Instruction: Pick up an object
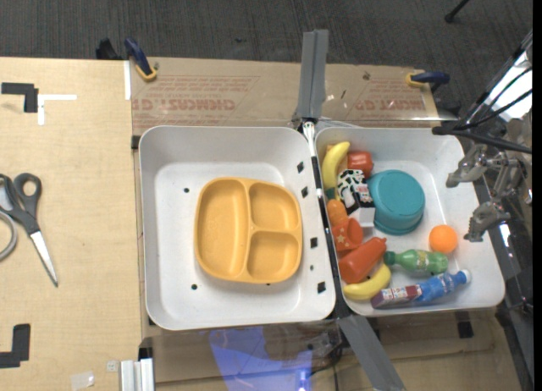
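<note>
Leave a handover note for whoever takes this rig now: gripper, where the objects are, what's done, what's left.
Gripper: at the right bin's right rim, holding nothing.
Objects all lie in the right bin: teal bowl, orange ball, green bottle, blue bottle, two bananas, red toys by the divider.
Left bin: yellow divided plate.
Done: nothing picked.
Left: grasp one object and lift it.
</note>
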`<state>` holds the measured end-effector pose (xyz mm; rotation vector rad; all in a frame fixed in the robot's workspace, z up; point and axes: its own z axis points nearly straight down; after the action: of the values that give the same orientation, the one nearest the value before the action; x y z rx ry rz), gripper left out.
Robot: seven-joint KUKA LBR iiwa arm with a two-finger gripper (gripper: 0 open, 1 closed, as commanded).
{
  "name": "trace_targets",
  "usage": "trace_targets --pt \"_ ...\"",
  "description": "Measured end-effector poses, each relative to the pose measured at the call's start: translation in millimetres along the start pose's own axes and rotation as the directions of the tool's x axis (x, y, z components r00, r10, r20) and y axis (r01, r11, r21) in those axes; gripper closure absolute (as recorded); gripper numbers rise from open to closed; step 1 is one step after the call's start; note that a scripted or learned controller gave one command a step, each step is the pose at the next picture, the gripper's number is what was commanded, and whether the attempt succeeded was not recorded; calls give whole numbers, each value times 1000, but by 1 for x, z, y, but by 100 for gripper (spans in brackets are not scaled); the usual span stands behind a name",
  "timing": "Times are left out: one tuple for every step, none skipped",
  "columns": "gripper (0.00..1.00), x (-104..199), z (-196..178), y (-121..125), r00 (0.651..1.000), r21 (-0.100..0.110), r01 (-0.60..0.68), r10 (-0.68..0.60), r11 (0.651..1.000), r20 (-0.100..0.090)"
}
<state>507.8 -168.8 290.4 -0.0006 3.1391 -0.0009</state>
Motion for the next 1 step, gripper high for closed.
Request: trace_targets --pt "0 6 141 -16 997 0 -74 74 997 -1"
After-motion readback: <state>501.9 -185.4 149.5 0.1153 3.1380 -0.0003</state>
